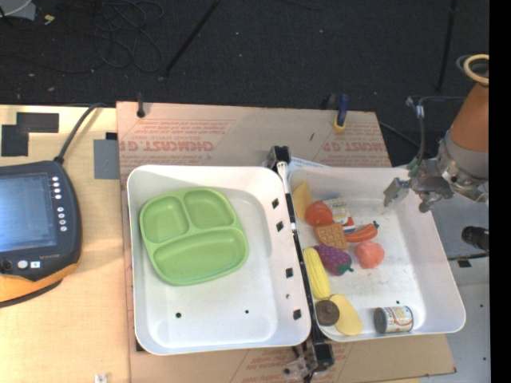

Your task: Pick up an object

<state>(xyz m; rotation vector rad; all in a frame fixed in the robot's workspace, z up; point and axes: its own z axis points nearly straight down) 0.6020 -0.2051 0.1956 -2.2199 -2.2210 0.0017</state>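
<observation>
A: Start at the counter's near edge. What sits closest in the right bin?

B: A small can lies on its side in the near right corner, with a yellow lemon-shaped piece beside it by the near left corner. Just beyond are a corn cob along the left wall, purple grapes and a pink round fruit.

A: And farther back?

B: A waffle-like square, a red sausage, a tomato and a banana toward the far left corner. The left bin carries a green divided plate.

A: Where is the end effector?

B: Over the right bin's far right part, its fingers spread and nothing between them. Nothing is lifted yet.

A: So how should it go in?

B: I'd judge the pink fruit or the sausage the nearest candidates. The cluster is crowded, so it should descend straight over one piece, keep the fingers spread until they straddle it, and stay off the bin wall. The can stands apart but may roll.
</observation>
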